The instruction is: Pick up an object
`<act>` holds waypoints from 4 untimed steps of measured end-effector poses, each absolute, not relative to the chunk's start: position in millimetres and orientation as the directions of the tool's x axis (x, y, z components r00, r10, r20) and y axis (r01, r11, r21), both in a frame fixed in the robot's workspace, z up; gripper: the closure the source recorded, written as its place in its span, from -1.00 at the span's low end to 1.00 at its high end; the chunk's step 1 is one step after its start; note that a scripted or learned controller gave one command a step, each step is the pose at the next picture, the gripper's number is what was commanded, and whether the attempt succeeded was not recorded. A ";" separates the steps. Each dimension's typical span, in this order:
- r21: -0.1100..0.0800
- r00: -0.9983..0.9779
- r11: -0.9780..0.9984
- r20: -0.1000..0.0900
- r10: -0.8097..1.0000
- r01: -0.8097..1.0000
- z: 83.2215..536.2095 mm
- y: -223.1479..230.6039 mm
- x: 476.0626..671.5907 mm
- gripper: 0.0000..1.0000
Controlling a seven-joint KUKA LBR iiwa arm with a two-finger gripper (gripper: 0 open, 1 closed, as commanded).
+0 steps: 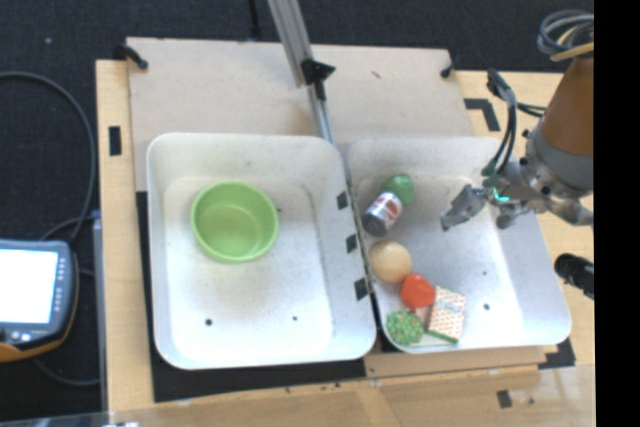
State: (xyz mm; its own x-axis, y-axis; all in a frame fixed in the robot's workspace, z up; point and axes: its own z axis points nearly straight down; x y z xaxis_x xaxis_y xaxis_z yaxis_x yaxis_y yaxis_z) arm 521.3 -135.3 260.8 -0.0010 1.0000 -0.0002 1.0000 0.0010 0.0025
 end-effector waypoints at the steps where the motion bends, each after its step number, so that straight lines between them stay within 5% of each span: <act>1: -0.002 0.000 0.000 -0.001 1.000 1.000 217.8 -132.1 522.3 -1.00; 3: 0.003 0.004 -0.004 -0.006 1.000 1.000 106.8 -142.4 525.1 -1.00; 4: 0.010 0.010 -0.010 -0.007 1.000 1.000 120.2 -143.9 527.1 1.00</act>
State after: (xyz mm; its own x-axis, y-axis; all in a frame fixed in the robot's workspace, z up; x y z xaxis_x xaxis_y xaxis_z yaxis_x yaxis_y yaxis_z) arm 527.1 -143.9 120.2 0.0097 0.9999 -0.0070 0.9999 -0.0096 0.0104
